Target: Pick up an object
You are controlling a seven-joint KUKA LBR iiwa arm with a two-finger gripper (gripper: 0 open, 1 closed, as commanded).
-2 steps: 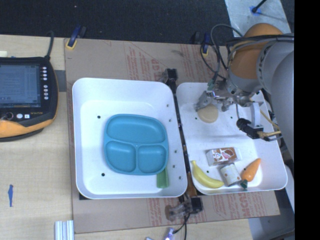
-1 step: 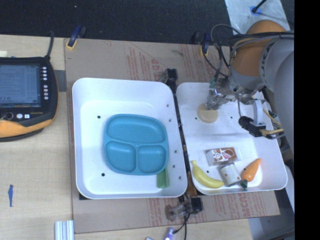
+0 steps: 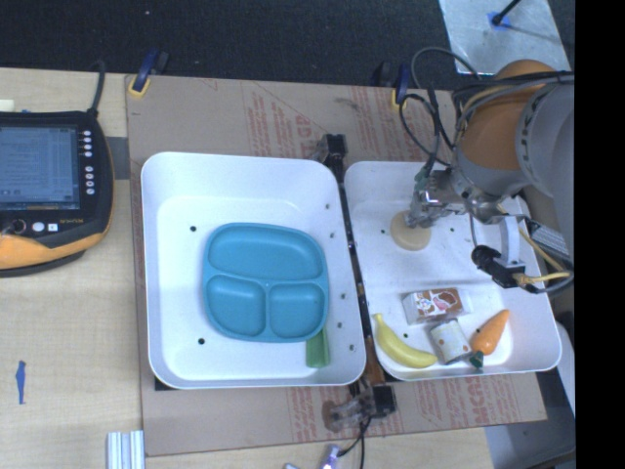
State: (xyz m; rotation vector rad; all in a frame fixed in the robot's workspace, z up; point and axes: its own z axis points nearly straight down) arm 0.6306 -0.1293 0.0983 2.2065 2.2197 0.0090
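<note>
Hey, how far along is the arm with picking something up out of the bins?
Nothing looks lifted yet. The banana, snack packet, carrot and blue divided plate all lie in the bins. In hand: the end effector is low in the right bin, right over the round tan disc. Left: a visible grasp and a lift.

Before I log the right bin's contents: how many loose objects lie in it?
5: a tan disc beneath the gripper, a snack packet mid-bin, and a banana, grey cylinder and carrot along the near edge. The arm may hide more.
</note>
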